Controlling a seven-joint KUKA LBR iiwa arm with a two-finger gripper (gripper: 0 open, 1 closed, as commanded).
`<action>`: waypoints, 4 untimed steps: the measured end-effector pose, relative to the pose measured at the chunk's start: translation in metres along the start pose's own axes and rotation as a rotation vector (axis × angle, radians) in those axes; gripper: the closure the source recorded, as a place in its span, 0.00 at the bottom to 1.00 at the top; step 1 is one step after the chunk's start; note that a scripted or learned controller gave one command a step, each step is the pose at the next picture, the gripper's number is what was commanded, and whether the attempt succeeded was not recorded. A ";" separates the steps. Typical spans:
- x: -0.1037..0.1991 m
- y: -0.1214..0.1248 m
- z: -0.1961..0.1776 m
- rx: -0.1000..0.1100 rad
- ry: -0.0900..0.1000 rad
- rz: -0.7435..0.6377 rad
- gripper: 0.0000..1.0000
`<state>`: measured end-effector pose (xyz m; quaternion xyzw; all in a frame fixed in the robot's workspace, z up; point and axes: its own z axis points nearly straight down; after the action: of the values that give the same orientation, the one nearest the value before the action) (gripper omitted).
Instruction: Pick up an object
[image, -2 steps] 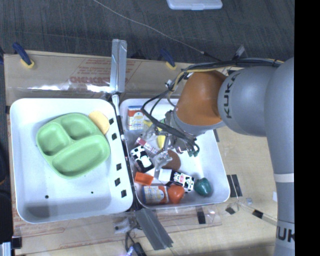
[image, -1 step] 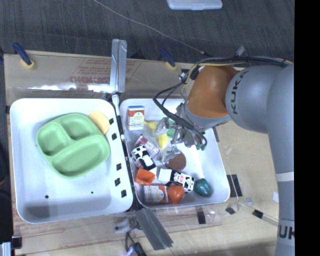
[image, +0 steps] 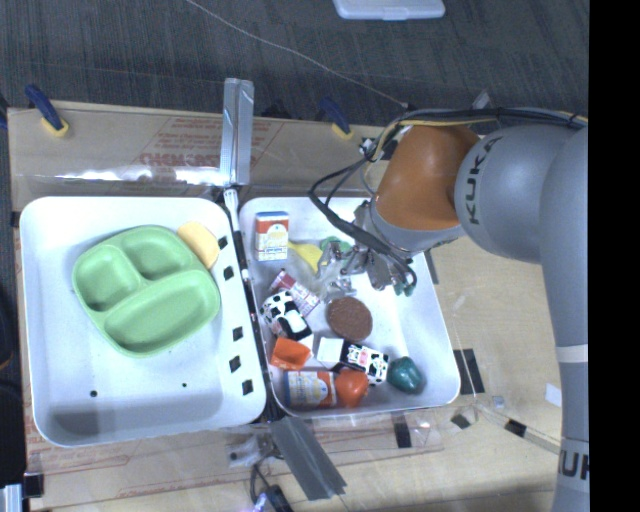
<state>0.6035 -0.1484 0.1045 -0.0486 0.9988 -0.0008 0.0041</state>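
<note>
Arm's wrist covers much of the right bin (image: 437, 330)'s upper part; pincer (image: 352, 262) sits low over the clutter there, open or closed cannot be told. A yellow object (image: 310, 256) lies partly hidden just beside it, shape unclear. Brown round disc (image: 350, 318) lies flat just below the pincer, mid-bin. Small carton (image: 271, 238), long axis up-down, near the top left corner. Left bin (image: 40, 330) carries a green divided tray (image: 147, 288).
</note>
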 end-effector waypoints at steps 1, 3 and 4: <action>-0.042 0.039 -0.021 -0.001 0.004 0.201 1.00; -0.042 0.187 -0.125 -0.001 0.004 0.476 1.00; -0.068 0.274 -0.125 -0.002 0.007 0.476 1.00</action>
<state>0.6435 0.1315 0.2300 0.1883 0.9821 0.0009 0.0009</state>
